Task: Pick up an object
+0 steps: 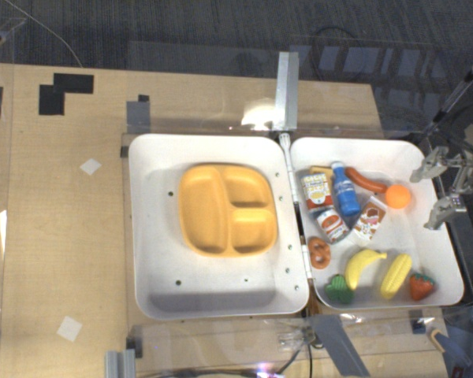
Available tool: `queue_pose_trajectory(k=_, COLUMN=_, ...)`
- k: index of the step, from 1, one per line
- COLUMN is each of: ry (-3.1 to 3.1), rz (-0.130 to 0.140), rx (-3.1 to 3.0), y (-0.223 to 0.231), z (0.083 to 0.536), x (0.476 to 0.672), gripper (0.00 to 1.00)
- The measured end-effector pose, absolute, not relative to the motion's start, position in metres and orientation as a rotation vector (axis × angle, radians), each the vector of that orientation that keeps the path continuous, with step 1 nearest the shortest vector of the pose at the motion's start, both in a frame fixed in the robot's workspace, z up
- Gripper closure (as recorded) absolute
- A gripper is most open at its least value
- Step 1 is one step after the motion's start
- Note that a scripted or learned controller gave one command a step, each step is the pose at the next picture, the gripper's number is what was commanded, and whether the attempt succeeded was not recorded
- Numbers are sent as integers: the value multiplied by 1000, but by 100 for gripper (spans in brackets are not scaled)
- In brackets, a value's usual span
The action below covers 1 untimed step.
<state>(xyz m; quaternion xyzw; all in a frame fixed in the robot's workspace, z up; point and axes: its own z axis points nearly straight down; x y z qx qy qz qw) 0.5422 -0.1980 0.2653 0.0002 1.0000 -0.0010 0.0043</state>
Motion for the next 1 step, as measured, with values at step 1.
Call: queue_pose_trajectory(k=1, ry=3131, rz=-2, rx=81, y=-109, z=96, x=549, gripper=0)
